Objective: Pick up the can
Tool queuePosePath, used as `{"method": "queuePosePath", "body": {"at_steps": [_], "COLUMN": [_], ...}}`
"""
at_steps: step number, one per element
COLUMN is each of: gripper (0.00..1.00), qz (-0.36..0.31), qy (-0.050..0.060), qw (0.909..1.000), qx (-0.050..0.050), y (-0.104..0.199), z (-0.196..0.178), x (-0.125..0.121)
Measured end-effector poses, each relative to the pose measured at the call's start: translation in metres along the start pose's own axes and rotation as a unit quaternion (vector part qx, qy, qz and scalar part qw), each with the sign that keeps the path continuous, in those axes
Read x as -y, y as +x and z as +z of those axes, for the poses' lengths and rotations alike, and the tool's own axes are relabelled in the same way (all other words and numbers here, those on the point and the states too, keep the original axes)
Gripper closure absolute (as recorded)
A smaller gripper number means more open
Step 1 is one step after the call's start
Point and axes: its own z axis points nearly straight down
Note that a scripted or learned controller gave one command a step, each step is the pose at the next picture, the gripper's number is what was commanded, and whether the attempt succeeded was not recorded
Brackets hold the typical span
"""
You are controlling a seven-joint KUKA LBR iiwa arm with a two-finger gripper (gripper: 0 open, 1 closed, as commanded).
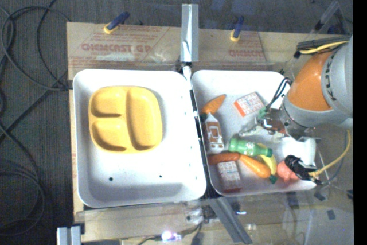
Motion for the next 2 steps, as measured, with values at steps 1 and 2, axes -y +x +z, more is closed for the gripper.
{"method": "queuePosePath", "body": {"at_steps": [1, 2], "gripper": [0.00, 0.00], "qz": [0.155, 0.213], "qy": [0.008, 0.003], "qw": [0.9878, 0.9770], "qx": [-0.010, 0.002], "y": [-0.012, 0.003], "z": [0.001, 0.002], "x": [-0.057, -0.060]}}
